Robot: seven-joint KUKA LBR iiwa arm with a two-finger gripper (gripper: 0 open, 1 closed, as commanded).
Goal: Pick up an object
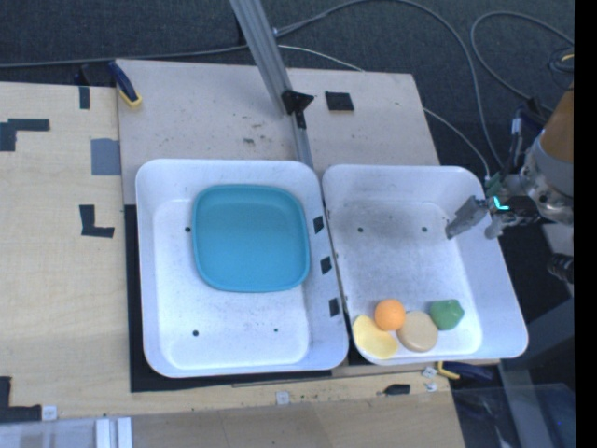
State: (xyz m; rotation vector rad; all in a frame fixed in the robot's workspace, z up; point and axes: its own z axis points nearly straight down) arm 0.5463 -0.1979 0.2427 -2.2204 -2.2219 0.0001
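Jaws (474, 218) hang over the right bin's (485, 278) right rim, their state unclear, nothing between them; orange ball (389, 315) sits at that bin's near edge, no writing legible

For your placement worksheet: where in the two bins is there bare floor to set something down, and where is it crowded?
Right bin: bare floor above the orange ball, tan disc, green piece and yellow piece, which crowd its near edge. Left bin: a bare strip below the blue plate.

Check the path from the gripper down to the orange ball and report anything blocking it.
Nothing visible blocks it. The gripper sits at the right bin's right rim; bare floor lies between it and the orange ball, which touches the yellow piece and tan disc.
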